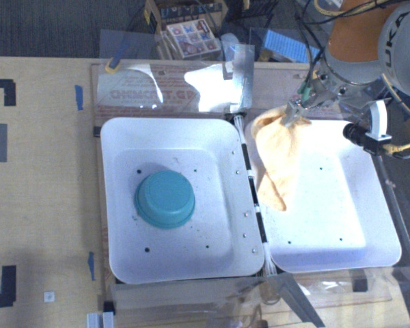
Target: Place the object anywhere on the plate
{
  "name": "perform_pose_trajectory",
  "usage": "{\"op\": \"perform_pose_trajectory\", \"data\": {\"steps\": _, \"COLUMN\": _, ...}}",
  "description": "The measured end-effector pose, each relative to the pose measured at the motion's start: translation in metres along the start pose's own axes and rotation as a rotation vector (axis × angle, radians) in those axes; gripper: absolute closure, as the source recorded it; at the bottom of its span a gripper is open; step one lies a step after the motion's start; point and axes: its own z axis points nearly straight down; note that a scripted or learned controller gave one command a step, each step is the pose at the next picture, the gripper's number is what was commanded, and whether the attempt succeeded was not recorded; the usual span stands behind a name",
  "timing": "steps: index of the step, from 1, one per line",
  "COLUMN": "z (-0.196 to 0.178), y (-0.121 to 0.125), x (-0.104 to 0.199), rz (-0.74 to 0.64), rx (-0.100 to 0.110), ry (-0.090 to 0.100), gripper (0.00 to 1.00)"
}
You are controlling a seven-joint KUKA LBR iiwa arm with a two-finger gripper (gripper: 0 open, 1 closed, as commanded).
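Below pincer (pixel 295 110), cloth (pixel 277 154) hanging lengthwise

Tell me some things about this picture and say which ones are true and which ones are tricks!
1. The blue plate sits in the left bin. True.
2. The yellow cloth is lying on the plate. False: it is in the right bin, hanging from the gripper along that bin's left side.
3. The gripper holds the cloth by its top end. True.
4. The plate is red. False: it is blue.
5. The arm's orange band shows at the top right of the camera view. True.
6. The two bins are stacked. False: they sit side by side.
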Motion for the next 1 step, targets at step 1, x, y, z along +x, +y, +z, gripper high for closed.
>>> {"op": "perform_pose_trajectory", "data": {"steps": 1, "z": 0.0053, "y": -0.0094, "x": 0.0442, "rz": -0.397, "rx": 0.002, "ry": 0.003, "gripper": 1.00}}
